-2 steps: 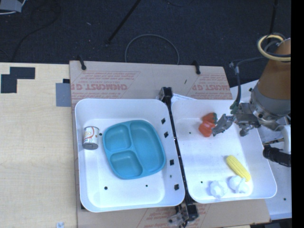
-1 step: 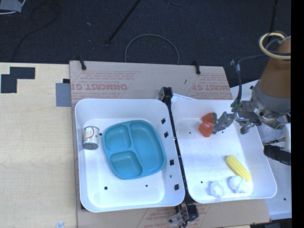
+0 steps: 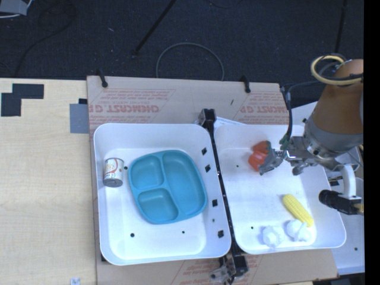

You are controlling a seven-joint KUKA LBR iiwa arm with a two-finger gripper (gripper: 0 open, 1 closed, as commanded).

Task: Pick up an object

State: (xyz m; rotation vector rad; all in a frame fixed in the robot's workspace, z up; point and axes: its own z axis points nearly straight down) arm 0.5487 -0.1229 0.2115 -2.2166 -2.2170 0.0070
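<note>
My gripper (image 3: 278, 161) hangs low over the right bin (image 3: 249, 218), reaching in from the right. It sits right beside a red-orange object (image 3: 259, 154) in the bin's upper middle and seems to touch that object's right side. A yellow corn cob (image 3: 297, 209) lies towards the bin's lower right. Two white crumpled objects (image 3: 271, 236) (image 3: 298, 230) rest near the bin's front edge. In the left bin (image 3: 113, 230) a blue divided plate (image 3: 167, 186) lies flat, and a small can (image 3: 113, 172) lies on its side to the plate's left.
A black divider (image 3: 217, 183) runs between the two bins. The grey arm with its orange band (image 3: 338, 108) stands over the right bin's right edge. Cardboard (image 3: 178, 103) lies behind the bins.
</note>
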